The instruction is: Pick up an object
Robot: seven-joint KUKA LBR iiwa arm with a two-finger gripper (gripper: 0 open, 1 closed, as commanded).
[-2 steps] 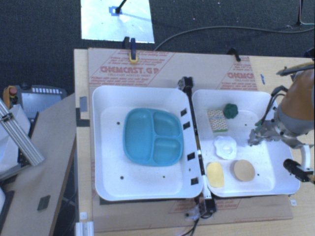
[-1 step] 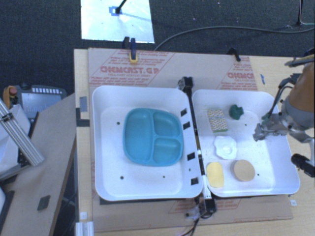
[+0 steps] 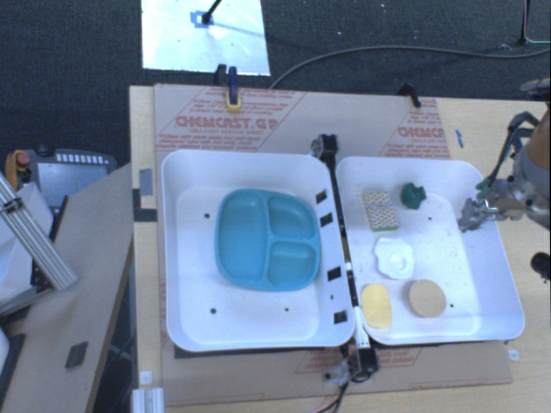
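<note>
left bin [image 3: 185, 256]: divided plate [image 3: 265, 239] | right bin [image 3: 491, 265]: five small items [image 3: 394, 256] | tool [image 3: 472, 214] at right rim

I see a light blue divided plate [image 3: 265, 239] in my left white bin [image 3: 185, 188], and a green piece [image 3: 413, 196], speckled sponge [image 3: 380, 211], yellow piece [image 3: 375, 305] and tan disc [image 3: 426, 298] in my right.

The bench [image 3: 142, 256] carries a printed cardboard sheet [image 3: 258, 114]. On the sheet sit two white bins side by side: the left bin [image 3: 185, 256] and the right bin [image 3: 482, 265].
</note>
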